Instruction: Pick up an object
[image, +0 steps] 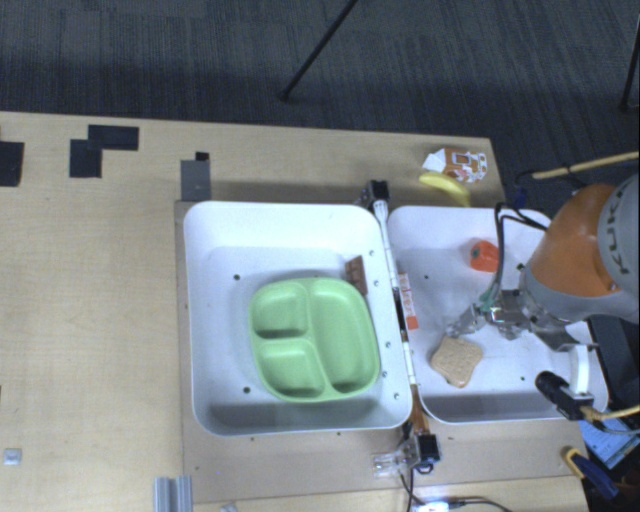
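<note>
Camera view finds the pincer (470, 322) low in the right bin (440, 235), its metal fingers spread and pinching nothing, tips just above and beside a tan slice of bread (455, 361) lying near that bin's front edge. An orange object (484, 256) sits toward the bin's back. In the left bin (210, 300) a green divided tray (314, 337) rests. Toward the table's (90, 330) back edge lies a banana (445, 184).

The gripper (470, 322) sits in the right bin (520, 405). A toast piece (456, 361) lies just below it. The divided plate (314, 338) rests far left, in the left bin (215, 300).
</note>
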